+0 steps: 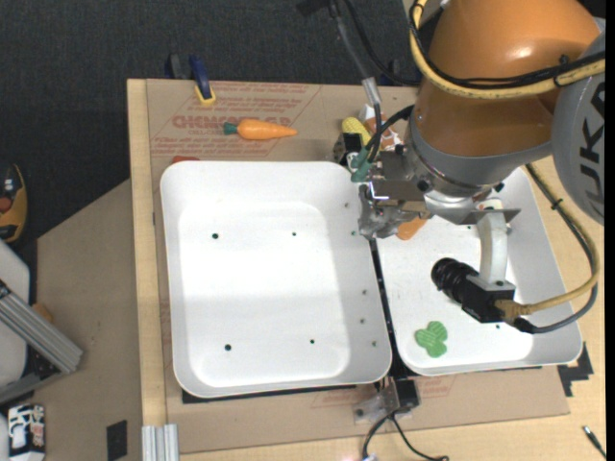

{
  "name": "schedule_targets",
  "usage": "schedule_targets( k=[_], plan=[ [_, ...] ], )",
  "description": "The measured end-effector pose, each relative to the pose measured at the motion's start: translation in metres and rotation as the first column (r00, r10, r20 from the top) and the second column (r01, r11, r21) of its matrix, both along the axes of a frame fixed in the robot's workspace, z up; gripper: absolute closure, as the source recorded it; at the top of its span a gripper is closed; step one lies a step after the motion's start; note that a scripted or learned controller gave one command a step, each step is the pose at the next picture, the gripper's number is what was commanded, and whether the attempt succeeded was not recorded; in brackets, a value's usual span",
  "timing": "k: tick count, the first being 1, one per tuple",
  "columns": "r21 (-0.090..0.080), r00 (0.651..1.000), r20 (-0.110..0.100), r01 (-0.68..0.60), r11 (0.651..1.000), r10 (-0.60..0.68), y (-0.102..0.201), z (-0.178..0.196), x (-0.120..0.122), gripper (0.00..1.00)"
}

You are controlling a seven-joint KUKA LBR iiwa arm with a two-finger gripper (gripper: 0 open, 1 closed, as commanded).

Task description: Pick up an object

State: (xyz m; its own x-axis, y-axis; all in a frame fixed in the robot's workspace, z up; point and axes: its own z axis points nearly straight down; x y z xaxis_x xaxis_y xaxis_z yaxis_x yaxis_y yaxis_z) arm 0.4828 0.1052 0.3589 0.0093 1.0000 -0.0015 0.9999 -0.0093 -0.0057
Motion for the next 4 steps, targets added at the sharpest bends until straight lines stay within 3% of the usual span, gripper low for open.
schedule_targets(
  k=[2,3,4],
  plan=[
    [0.003,1.000,0.009,-0.013,1.000,0.013,0.107,0.063,-0.004,1.00],
    [0.009,1.000,0.020,-0.013,1.000,0.012,0.120,0.184,-0.003,1.00],
    [-0.006,1.000,-0.010,-0.007,1.000,0.007,0.114,-0.010,-0.005,1.00]
  ],
)
